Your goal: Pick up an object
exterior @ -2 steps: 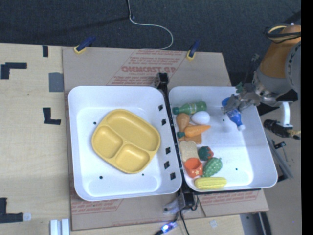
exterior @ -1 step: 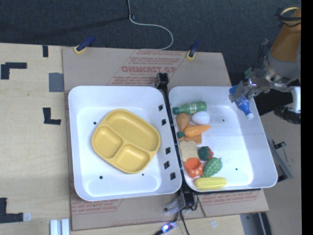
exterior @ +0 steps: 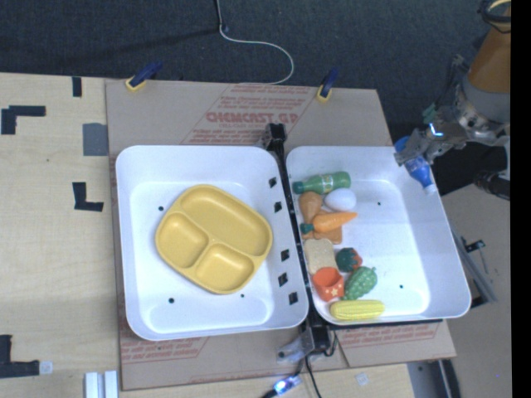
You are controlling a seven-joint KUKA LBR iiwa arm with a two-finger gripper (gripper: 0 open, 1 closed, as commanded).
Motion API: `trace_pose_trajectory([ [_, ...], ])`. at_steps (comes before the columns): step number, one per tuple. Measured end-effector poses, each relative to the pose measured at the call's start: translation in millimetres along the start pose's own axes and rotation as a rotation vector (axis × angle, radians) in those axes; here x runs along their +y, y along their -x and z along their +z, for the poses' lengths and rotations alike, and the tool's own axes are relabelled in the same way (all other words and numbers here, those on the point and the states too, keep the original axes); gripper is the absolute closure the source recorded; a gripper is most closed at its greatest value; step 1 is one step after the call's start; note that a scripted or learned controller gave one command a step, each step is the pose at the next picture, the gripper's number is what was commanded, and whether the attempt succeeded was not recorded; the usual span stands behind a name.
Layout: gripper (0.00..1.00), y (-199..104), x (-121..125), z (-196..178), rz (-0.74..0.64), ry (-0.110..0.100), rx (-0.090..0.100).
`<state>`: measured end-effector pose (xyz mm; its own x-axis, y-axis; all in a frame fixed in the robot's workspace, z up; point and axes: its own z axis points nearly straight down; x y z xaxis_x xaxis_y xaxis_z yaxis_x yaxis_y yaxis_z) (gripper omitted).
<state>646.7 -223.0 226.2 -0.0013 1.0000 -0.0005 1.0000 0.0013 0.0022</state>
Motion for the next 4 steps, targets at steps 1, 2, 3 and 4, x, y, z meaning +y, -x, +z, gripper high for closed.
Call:
trace_pose_trajectory([
  [1,1.0,-43,-22,-3,-0.002,-0.005,0.001],
  [2,1.0,-98,-42,-11,-0.004,-0.004,0.003],
  [3,1.0,-140,-54,-3,-0.003,-0.006,0.002],
  [4,1.0,-184,-70,-7,-0.004,-0.006,0.003],
])
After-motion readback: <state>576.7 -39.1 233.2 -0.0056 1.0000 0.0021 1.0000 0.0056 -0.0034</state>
